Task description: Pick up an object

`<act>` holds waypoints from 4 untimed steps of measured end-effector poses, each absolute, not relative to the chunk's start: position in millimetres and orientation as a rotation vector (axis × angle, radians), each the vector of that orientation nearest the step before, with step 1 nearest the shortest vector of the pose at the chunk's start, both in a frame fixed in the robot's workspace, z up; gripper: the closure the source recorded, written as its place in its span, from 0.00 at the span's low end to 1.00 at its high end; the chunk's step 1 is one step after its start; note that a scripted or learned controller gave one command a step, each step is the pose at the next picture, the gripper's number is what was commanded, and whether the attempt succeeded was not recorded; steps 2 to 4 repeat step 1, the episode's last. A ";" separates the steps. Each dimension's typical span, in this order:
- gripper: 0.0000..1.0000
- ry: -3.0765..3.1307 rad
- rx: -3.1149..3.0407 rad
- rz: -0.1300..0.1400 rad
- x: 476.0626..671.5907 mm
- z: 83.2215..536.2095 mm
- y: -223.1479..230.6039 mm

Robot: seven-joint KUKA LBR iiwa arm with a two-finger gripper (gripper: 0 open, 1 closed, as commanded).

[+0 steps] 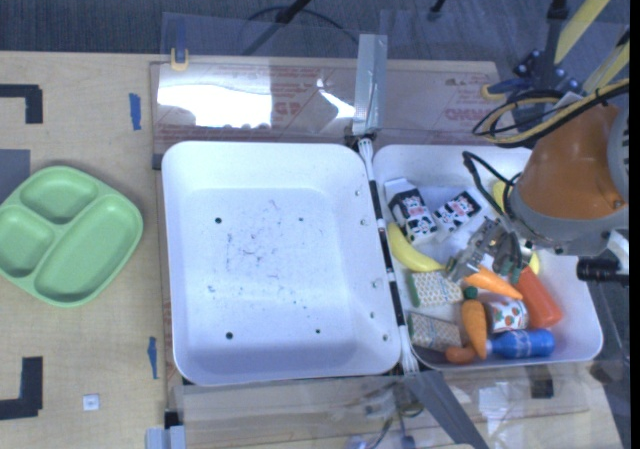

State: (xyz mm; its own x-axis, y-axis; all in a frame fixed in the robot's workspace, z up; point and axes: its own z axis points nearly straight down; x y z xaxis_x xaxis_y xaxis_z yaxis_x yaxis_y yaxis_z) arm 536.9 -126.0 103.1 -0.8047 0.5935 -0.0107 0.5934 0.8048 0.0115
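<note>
My gripper (pixel 489 255) hangs low in the right bin (pixel 590 337), below the orange band of the arm (pixel 565 177). It is just above an orange carrot (pixel 494 284) and right of a yellow banana (pixel 410 251). Two black-and-white cartons (pixel 411 209) lie behind it near the bin's back. In front lie a second carrot (pixel 475 327), a white and red item (pixel 508 314), an orange-red piece (pixel 541 302), a blue bottle (pixel 520 344) and a checkered pouch (pixel 434 289). I see nothing lifted off the pile.
The left bin (pixel 270 257) is bare white with faint scuff marks. A green divided plate (pixel 65 234) sits on the bench at far left. A clear panel (pixel 260 97) stands behind the bins. Cables (pixel 520 107) trail at the back right.
</note>
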 end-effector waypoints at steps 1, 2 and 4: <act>1.00 3.051 0.722 0.003 623.7 186.5 -68.7; 1.00 3.051 0.722 0.003 623.7 186.5 -68.7; 1.00 3.051 0.722 0.003 623.7 186.5 -68.7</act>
